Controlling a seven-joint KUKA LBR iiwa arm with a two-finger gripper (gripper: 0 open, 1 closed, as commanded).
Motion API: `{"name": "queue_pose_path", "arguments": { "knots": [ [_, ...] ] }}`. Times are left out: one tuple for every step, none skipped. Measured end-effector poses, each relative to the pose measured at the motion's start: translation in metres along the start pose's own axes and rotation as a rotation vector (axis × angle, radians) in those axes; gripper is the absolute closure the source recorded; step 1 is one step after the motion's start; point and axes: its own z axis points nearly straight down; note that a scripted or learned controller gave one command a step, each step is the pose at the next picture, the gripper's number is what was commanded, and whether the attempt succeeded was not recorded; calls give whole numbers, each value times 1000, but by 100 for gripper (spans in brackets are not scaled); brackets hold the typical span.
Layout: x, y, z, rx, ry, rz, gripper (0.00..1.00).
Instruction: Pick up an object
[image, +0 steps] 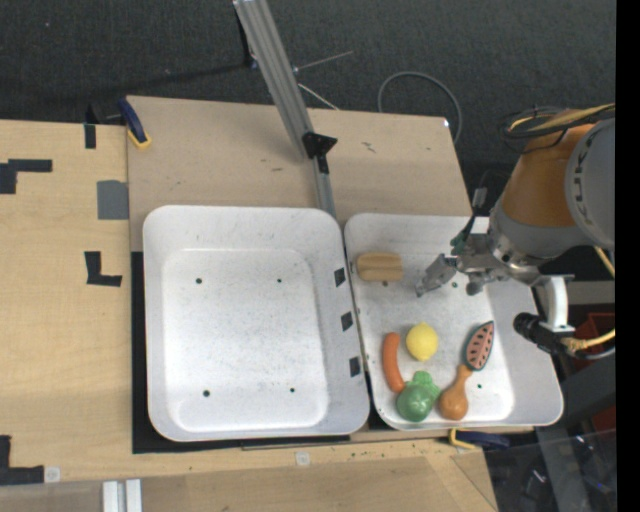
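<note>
The right bin (520, 400) holds several toy foods: a tan bread piece (379, 266) at its far left, a yellow lemon (422, 341), an orange sausage-shaped piece (392, 361), a green broccoli (416, 396), an orange gourd (455, 398) and a watermelon slice (479, 346). My gripper (453, 282) hangs over the upper middle of that bin, right of the bread and above the lemon. It is open, with nothing between its fingers (432, 277).
The left bin (240, 320) lies beside the right one. A slanted metal rail (285, 90) crosses the bench behind the bins. Cables (560, 120) hang near the arm on the right.
</note>
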Motion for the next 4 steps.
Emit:
{"name": "queue_pose_path", "arguments": {
  "knots": [
    [-3, 5, 61, 0, 0, 0, 0],
    [-3, 5, 73, -6, -2, -1, 0],
    [-2, 5, 62, -6, -1, -1, 100],
    [-3, 4, -1, -12, -2, 0, 100]
  ]
}}
